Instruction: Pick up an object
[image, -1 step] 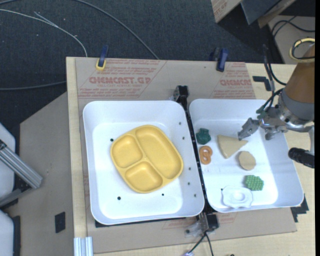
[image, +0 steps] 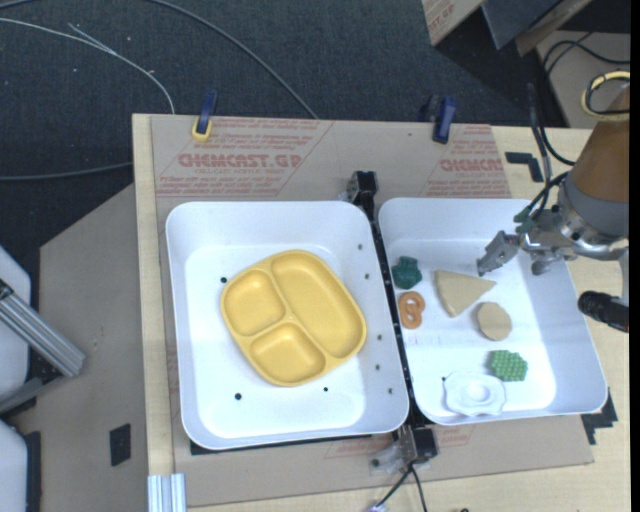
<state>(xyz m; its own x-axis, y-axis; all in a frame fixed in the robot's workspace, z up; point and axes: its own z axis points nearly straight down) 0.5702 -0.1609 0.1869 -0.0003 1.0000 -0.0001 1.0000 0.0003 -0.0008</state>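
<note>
In the right bin (image: 560, 400) lie several small objects. A dark green piece (image: 405, 271) and an orange ring (image: 411, 308) sit by the left wall. A tan wedge (image: 462, 292), a tan round piece (image: 493, 321), a bumpy green piece (image: 508, 365) and a white piece (image: 473, 393) fill the middle and front. My gripper (image: 512, 265) hangs over the bin's upper right part, just right of the wedge and above it. Its fingers stand apart, with nothing between them.
The left bin (image: 190, 300) holds a yellow divided plate (image: 292, 316). A black divider clamp (image: 363, 186) sits between the bins at the back. Blue clips (image: 442, 117) hold the cardboard base. Cables run along the right side.
</note>
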